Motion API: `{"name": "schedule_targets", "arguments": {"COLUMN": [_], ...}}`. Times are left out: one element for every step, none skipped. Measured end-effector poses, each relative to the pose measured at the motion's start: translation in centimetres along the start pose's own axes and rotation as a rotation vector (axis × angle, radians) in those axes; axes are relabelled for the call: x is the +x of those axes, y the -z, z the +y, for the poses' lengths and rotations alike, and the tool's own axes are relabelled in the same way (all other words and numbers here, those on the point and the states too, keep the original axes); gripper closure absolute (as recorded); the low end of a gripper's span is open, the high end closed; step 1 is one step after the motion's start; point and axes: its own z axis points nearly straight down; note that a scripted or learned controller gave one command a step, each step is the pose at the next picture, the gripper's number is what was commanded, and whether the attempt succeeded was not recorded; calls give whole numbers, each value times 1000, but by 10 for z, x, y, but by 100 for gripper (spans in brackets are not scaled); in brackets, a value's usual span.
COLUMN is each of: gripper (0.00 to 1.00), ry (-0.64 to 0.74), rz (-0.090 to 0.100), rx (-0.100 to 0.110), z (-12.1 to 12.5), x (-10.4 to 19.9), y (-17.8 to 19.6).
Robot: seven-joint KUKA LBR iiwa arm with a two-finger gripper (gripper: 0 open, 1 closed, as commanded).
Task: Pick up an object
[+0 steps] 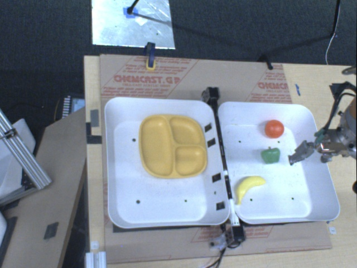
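Claw (297, 154) – nr green pepper (270, 154)

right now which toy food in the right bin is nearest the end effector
The green pepper, just left of the end effector; the orange tomato and yellow banana lie farther off.

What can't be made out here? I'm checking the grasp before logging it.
- Gripper, camera view: too small and blurred to tell its state.
- Arm: cut off by the right edge.
- Green pepper: contact with the gripper unclear; they look apart.
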Motion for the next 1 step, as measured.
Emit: {"name": "schedule_targets", "arguments": {"gripper": [0], "ry": [2], "rz": [-2], "rx": [-8], "z": [2], "x": [0], "y": [4]}}
